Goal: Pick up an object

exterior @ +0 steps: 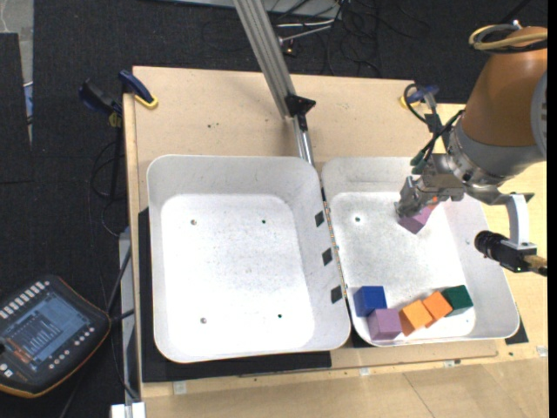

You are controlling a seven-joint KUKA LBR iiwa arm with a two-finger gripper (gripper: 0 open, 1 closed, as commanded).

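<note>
Two white bins sit side by side on the tabletop (pixel 226 103). Left bin (pixel 174 181): bare speckled floor. Right bin (pixel 500 307): four blocks bunched at the near edge, a blue block (pixel 370 299) by the near-left corner, a purple block (pixel 385 323) just in front of it, an orange block (pixel 419 313) touching the purple one on its right, and a green block (pixel 456 300) touching the orange one further right. They run in a rough row rising toward the right wall. The arm (pixel 505 85) comes in from the right, and the end effector (pixel 416 205) is over the far middle of the right bin, well apart from the row. A fifth block, pink-purple (pixel 415 219), sits right at the tip of the end effector, tilted, its top edge tucked between the fingers; they look closed on it. It looks raised off the bin floor, though I cannot tell for sure. On the tabletop beyond the bins: blue-and-yellow clamps at the far-left corner (pixel 135 88) and far-right corner (pixel 418 96), and a slanted metal strut (pixel 265 42) ending at the seam between the bins. A teach pendant (pixel 43 333) lies off the tabletop, near left.
</note>
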